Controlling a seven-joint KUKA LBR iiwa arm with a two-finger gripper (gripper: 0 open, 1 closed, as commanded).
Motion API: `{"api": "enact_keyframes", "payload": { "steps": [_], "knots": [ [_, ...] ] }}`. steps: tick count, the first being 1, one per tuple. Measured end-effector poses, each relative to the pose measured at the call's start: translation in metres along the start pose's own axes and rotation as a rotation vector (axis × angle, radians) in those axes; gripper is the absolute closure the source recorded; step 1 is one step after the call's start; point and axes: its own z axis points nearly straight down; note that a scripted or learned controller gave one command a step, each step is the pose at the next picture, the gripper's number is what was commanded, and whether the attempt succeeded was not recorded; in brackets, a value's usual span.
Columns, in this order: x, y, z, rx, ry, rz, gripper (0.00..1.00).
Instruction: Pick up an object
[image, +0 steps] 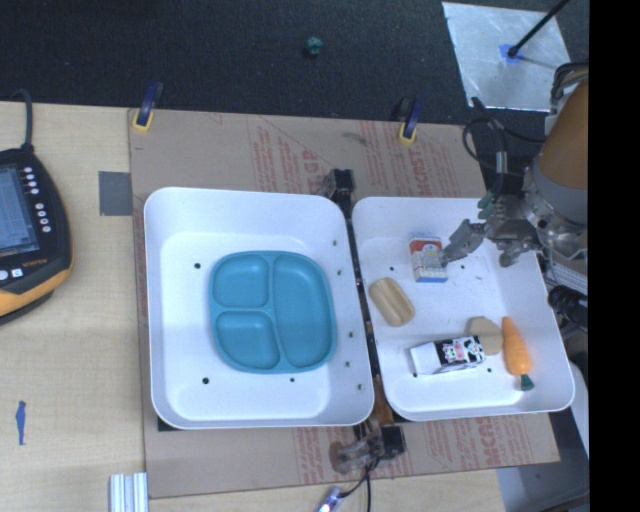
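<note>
Approach step: the hand (487, 242), fingers spread and holding nothing, hovers in the right bin (560, 395) just beside the small carton (427, 259) (likeliest target). Next, I judge, it must centre over the carton, descend, and close.

Robot lab: teach pendant (25, 235), clamped bench (80, 400)

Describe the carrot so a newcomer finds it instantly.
Look in the right white bin, at its near right corner. The carrot lies there beside a tan lump and a cow-print carton. It is the only orange thing, tapered, with a green end.
</note>
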Motion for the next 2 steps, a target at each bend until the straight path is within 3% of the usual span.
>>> {"api": "enact_keyframes", "payload": {
  "steps": [1, 2],
  "knots": [
    [-0.010, -0.015, 0.100, 0.002, -0.001, 0.000, 0.00],
    [-0.027, -0.072, 0.166, -0.003, -0.001, 0.000, 0.00]
  ]
}}
